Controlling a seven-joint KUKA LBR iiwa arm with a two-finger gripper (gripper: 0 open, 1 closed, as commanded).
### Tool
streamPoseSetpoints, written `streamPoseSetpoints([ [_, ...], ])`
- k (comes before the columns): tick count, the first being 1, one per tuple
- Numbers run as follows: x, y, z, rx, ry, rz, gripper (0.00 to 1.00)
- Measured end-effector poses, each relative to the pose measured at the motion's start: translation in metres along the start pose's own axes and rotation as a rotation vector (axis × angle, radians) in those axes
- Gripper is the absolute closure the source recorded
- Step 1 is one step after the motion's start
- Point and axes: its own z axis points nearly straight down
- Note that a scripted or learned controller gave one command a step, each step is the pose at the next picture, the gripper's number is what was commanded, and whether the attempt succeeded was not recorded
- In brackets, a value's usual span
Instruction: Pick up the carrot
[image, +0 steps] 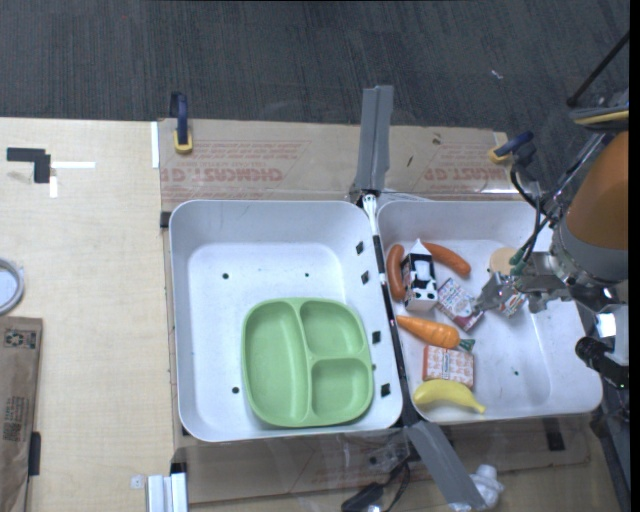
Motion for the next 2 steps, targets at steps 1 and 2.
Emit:
streamPoseSetpoints([
  [1, 0.015, 0.002, 0.084, -0.001, 0.000, -0.246, 0.00],
  [2, -0.008, -0.011, 0.098, -0.007, 0.000, -0.153, 0.00],
])
